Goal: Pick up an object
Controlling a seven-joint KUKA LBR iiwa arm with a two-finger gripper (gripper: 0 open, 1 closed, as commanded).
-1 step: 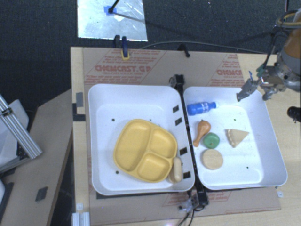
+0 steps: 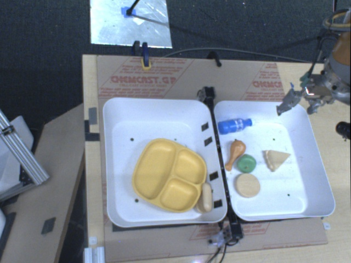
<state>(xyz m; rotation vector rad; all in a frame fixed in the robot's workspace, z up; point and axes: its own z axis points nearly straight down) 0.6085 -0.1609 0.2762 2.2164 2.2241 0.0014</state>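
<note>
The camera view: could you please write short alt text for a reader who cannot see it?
The grey arm's end effector hangs over the far right corner of the right shallow white bin, which holds a blue plastic bottle, an orange toy drumstick, a green round toy, a tan wedge and a beige disc. The left shallow white bin holds a yellow divided plastic tray.

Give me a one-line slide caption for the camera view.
Tool above the right bin's far corner; blue bottle and toy foods inside, yellow tray in the left bin.

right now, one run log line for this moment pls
arm: above right bin far corner | gripper: open, holding nothing | nearest: blue bottle | yellow tray: left bin
</note>
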